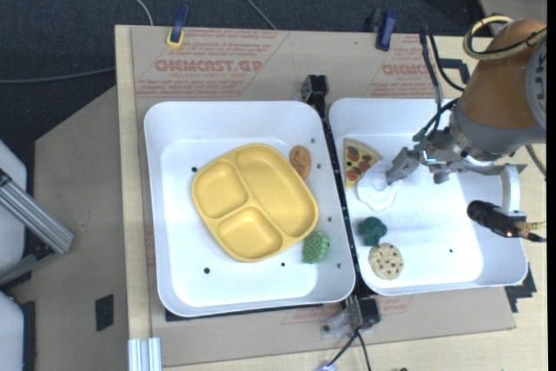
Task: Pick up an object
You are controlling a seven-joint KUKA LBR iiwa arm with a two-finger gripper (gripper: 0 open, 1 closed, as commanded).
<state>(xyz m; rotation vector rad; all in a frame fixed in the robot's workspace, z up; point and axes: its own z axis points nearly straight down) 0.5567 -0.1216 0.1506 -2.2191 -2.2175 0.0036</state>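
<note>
Left bin [165, 213]: yellow divided tray [254, 201]. Right bin [469, 269], beside it: gripper [391, 178], jaw state indeterminable, over a white piece [375, 194]; pizza slice [357, 161] near the divider; green toy [373, 229]; cookie [386, 260], likely light, rigid, graspable across its edges.

I read red print "CHEMCAST GP" on the brown protective sheet [261, 56] covering the surface, behind the left bin. Same red print repeats behind the right bin, partly cut off by the arm, plus smaller red lines too blurred to read. Nothing else legible.
</note>
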